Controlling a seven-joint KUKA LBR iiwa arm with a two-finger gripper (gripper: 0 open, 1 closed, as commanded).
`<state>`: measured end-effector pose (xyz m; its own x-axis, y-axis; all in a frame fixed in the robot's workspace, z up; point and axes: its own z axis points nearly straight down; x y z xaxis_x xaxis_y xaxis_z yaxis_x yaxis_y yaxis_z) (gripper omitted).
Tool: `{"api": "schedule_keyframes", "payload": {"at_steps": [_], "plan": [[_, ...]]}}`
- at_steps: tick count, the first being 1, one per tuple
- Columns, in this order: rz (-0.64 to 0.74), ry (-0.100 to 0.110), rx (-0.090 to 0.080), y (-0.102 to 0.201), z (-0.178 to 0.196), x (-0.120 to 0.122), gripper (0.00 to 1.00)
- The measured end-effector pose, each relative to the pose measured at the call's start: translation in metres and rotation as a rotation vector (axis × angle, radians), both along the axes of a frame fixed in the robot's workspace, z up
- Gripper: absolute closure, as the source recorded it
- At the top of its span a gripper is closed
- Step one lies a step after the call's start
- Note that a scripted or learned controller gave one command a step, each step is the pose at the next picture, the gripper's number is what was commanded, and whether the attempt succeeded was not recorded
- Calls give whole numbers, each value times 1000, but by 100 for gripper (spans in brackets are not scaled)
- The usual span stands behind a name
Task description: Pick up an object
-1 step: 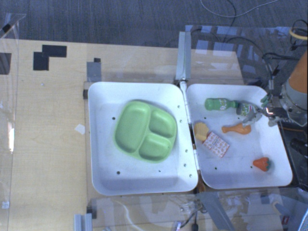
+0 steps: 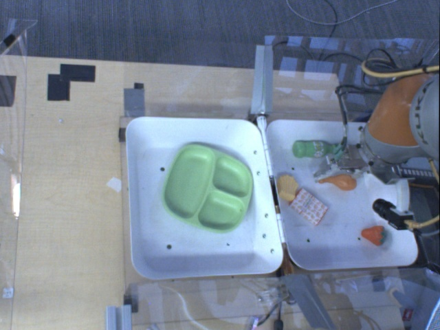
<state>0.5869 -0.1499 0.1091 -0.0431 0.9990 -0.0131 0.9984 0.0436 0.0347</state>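
the camera view looks down at a slant on a wooden tabletop [image 2: 75,184] that bears 2 shallow white bins side by side. the left bin [image 2: 148,253] holds a green divided tray [image 2: 208,186] with 3 compartments, lying near its middle and a little turned. the right bin [image 2: 344,253] holds the loose things: a green bottle [image 2: 309,148] lying on its side near the far wall, an orange drumstick-shaped toy [image 2: 338,181] just in front of it, a yellow piece [image 2: 287,184] close to the wall shared with the left bin, a pink checked wafer [image 2: 308,207] just beside that piece, and a small red-orange toy [image 2: 372,235] toward the near right corner. the arm [image 2: 402,115], grey with its orange band, reaches in from the right, and the pincer [image 2: 339,155] sits low over the far part of the right bin, between the bottle's cap end and the drumstick toy, very near both. whether the pincer is apart or together cannot be told, since the metal parts blur together there, and nothing is seen between them. judging by this, the step in hand is the descent onto a target, most likely the bottle or the drumstick toy, with no lift begun. the next move calls for settling on 1 of the 2 close neighbours, centring over it so the other is not nudged, and closing before rising; the bottle may roll if caught off centre.
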Motion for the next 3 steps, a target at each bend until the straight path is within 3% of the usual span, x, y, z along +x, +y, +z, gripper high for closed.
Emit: {"api": "schedule_keyframes", "payload": {"at_steps": [1, 2, 3], "plan": [[79, 28, 9, 4, -21, 51, 0], [152, 26, 7, 16, -20, 7, 0], [47, 36, 9, 3, -22, 66, 0]]}}
